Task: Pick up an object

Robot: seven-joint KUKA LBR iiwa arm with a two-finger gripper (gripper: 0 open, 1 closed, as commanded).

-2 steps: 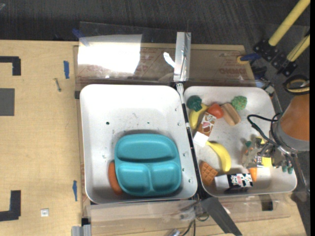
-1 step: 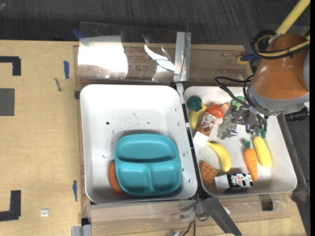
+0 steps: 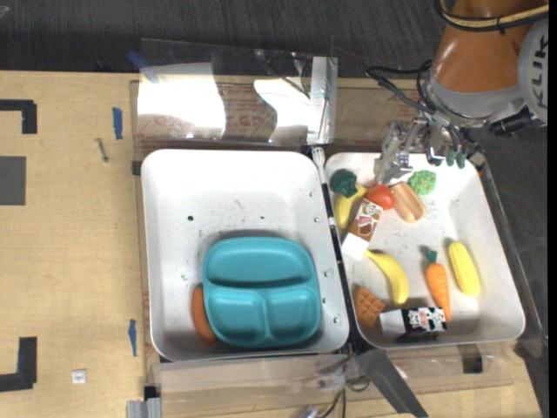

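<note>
overhead, the gripper (image 3: 393, 171) hangs above the right bin's (image 3: 496, 233) far end near a tomato (image 3: 379, 195); its grip state is unclear.

You see two white bins (image 3: 165, 233), the left one holding a teal tray (image 3: 259, 290) with something orange (image 3: 199, 312) peeking from under it. In the right bin: a yellow banana (image 3: 389, 273), yellow corn (image 3: 463, 266), an orange carrot (image 3: 438, 287) with a green top, green broccoli (image 3: 423, 181), a brown waffle (image 3: 368, 303) and a black-and-white bottle (image 3: 414, 320). The arm's band (image 3: 483, 42) is orange.
</note>
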